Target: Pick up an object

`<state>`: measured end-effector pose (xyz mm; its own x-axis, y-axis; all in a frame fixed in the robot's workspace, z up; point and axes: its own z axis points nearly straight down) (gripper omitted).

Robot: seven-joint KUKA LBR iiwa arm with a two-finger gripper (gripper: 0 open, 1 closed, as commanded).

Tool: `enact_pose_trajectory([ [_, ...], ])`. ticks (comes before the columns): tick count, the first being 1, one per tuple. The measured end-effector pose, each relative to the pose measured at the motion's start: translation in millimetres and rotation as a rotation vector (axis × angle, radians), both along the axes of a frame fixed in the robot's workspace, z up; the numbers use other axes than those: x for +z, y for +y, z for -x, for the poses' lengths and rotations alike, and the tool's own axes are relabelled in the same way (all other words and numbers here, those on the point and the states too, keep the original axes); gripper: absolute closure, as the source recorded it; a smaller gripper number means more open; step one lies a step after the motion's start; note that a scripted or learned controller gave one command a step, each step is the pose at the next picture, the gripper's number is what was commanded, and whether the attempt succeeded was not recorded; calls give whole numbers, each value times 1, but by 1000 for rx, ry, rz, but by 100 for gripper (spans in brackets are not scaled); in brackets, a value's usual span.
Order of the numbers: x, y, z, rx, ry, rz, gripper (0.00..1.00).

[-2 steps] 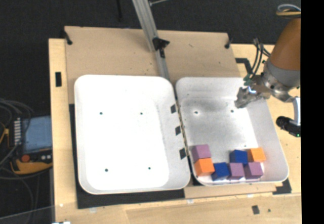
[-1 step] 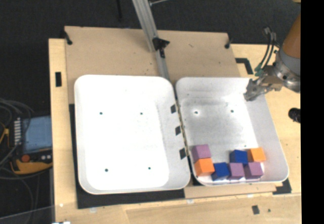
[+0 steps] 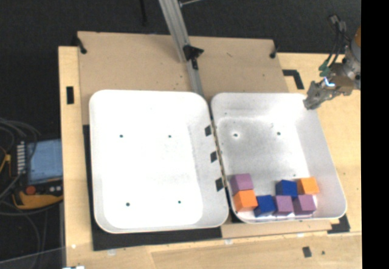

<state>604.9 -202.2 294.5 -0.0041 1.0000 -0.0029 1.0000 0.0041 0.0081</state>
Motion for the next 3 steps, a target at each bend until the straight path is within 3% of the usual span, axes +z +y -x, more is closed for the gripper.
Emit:
enact_pose_trajectory([
  [2, -31, 108, 12, 2, 8, -3, 100],
  [3, -25, 158, 13, 3, 8, -4, 100],
])
